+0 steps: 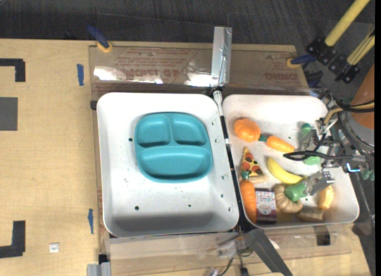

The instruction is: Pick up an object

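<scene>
Camera view, from above at a slant: two shallow white bins side by side on the bench; left bin (119,197) bearing a teal divided plate (173,146); right bin (280,103) crowded with toy food. Near its top left an orange fruit (246,129); just beside, a carrot (279,144) lying slantwise; below these a pizza slice (250,166), a yellow banana (282,172), a second carrot (247,198) along the left wall, a small printed box (265,203), a brown bread-like piece (290,203), a green item (294,191) touching it, another yellow piece (325,197) toward the lower right.

Gripper (316,181) reaching in from the right, low over the right part of the bin amid cables and metal links; whether spread or pressed together, impossible to tell, the tips lost in clutter; nothing seen pinched.

Likely target, by closeness: the banana, just to the left of the gripper and nearly touching it; long axis running from upper left down to lower right, curved, right end pointing toward the gripper. Green item and yellow piece also close, below and either side. Probably a descent-and-close stage, no lift yet evident. Risk: neighbours packed tight, so a closing grasp could catch two things or push the banana aside; grasp across the short width of the banana likely best.
</scene>
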You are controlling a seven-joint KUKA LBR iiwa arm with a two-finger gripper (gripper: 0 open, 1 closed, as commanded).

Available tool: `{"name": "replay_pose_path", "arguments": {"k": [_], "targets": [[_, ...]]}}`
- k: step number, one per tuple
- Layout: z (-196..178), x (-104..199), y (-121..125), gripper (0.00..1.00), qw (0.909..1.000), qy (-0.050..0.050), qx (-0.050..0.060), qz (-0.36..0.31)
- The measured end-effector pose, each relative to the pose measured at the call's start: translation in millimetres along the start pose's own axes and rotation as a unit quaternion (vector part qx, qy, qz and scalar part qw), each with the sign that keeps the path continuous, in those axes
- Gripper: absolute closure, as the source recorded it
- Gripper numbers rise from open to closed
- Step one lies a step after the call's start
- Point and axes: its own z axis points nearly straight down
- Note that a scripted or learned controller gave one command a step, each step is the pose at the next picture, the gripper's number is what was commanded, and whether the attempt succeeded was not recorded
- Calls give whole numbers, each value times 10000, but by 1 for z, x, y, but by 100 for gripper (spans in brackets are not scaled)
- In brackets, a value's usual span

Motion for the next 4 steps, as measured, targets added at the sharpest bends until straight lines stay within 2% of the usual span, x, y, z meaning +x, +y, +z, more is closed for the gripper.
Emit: {"name": "replay_pose_path", "arguments": {"k": [1, 2, 3, 4], "targets": [[128, -23, -15, 0, 9983, -89, 27, -569], [57, -113, -35, 0, 9984, -32, 7, -571], [145, -125, -43, 0, 9985, -38, 8, -551], [146, -126, 6, 0, 9994, -21, -11, -332]]}}
